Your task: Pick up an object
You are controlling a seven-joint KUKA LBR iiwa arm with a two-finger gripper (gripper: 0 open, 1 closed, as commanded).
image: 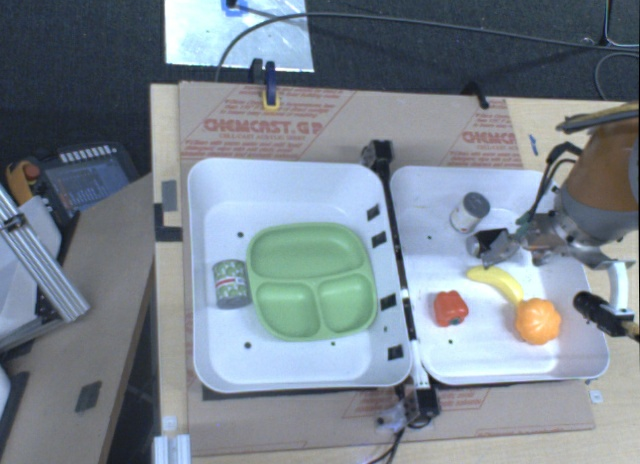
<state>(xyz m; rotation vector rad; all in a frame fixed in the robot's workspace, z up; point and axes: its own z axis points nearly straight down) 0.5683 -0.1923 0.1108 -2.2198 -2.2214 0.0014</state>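
The banana (497, 282) lies in the right bin (580, 357), directly below the gripper (492, 244) and just short of touching it, its yellow curve running down toward the orange (537, 320), which sits just beyond the banana's far end, below and to the right of the gripper. A red bell pepper (450, 308) rests below and slightly left of the gripper, near the banana but apart from it. Just above and left of the gripper a small grey-and-white can (468, 212) stands close by. Nothing shows between the dark fingers, and whether they are parted or closed cannot be told from here. The grey arm (600, 187), with its orange band, reaches in from the right behind the gripper. Well to the left of the gripper, in the left bin (215, 187), lies a green divided plate (307, 280), and a small can with a green label (231, 283) stands just beside the plate's far left edge.
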